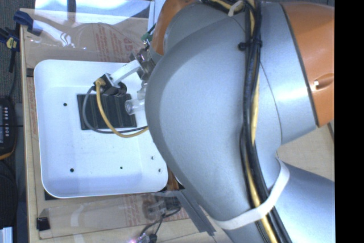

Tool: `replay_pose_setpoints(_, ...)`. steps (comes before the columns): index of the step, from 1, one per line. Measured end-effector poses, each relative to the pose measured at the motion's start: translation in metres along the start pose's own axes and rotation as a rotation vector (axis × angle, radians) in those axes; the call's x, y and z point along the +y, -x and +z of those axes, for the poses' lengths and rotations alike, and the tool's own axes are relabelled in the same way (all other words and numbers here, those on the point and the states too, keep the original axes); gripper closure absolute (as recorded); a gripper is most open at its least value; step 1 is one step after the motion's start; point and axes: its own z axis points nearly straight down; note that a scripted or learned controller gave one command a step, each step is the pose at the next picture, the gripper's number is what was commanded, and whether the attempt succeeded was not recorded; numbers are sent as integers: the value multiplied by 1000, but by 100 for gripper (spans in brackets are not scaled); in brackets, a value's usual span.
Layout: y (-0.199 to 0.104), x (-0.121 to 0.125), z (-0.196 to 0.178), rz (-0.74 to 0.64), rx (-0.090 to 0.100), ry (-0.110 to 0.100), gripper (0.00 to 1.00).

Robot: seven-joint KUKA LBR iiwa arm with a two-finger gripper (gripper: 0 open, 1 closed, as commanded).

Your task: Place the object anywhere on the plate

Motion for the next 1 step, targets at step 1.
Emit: replay_pose_setpoints(1,-54,-18,0,-231,-2,0,100)
